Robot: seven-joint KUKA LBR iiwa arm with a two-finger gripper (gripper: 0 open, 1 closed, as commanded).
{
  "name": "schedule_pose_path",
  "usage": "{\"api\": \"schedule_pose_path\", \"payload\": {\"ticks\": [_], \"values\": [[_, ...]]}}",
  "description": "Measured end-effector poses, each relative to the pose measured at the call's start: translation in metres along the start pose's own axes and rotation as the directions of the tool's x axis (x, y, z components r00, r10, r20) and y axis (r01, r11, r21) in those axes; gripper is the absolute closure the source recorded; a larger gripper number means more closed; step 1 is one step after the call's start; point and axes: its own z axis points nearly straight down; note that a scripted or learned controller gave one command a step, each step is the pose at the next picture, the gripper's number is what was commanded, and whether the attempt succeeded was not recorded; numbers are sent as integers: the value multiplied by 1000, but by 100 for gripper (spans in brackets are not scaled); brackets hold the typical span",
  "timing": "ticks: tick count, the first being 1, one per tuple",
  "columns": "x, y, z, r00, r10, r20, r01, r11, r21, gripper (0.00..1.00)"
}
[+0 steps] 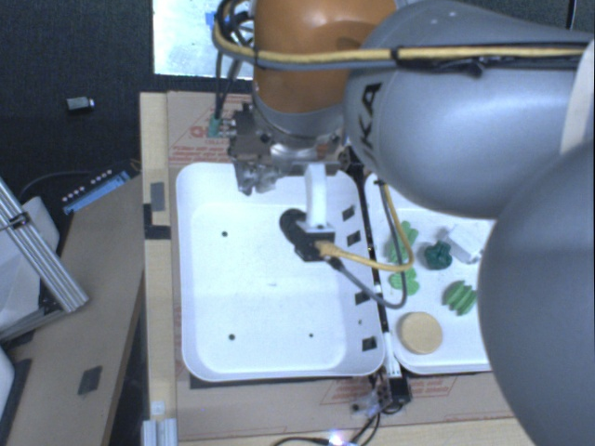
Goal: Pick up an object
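Note:
My gripper [249, 180] hangs under the orange wrist band, above the far edge of the left bin [214, 342]. The objects lie in the right bin [446, 365], well to the gripper's right: a tan round disc [420, 333], a light green ridged piece [458, 296], a dark green knobbed piece [437, 255], a light green curved piece [403, 247] and a white piece [465, 240]. The arm covers the right bin's far and right parts. I see nothing between the gripper and the bin floor below it.
The raised wall between the two bins [372, 277] carries several black tabs. A cardboard sheet [186, 137] lies under the bins. A metal frame [37, 258] stands off the bench at the left.

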Motion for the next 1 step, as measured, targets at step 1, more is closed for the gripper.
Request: {"api": "schedule_pose_path", "payload": {"ticks": [1], "values": [[-70,-60,47,1000,21,11,-21,1000,17,100]]}}
